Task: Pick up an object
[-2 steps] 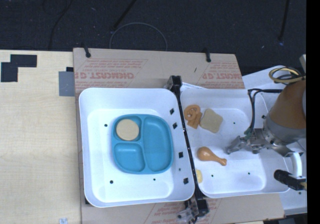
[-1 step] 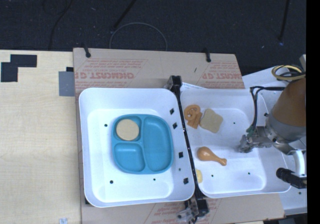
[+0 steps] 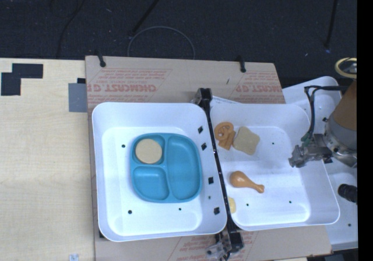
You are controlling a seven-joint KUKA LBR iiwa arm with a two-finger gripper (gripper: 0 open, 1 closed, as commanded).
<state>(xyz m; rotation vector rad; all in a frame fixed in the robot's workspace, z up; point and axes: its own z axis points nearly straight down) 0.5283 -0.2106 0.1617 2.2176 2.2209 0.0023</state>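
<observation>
Left bin [image 3: 111, 120] has a blue divided plate [image 3: 166, 168] with a tan disc [image 3: 148, 151]. Right bin [image 3: 291, 210]: pretzel [image 3: 224, 134] and beige block [image 3: 246, 140] near its top-left corner, drumstick [image 3: 246, 182] mid-left. Gripper [image 3: 298, 158] sits at the right edge; can't really tell its state, too blurry.

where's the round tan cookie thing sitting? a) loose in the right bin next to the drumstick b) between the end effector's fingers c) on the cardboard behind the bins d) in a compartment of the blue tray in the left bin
d: the round tan piece lies in the upper-left compartment of the blue tray, which sits in the left bin.
</observation>
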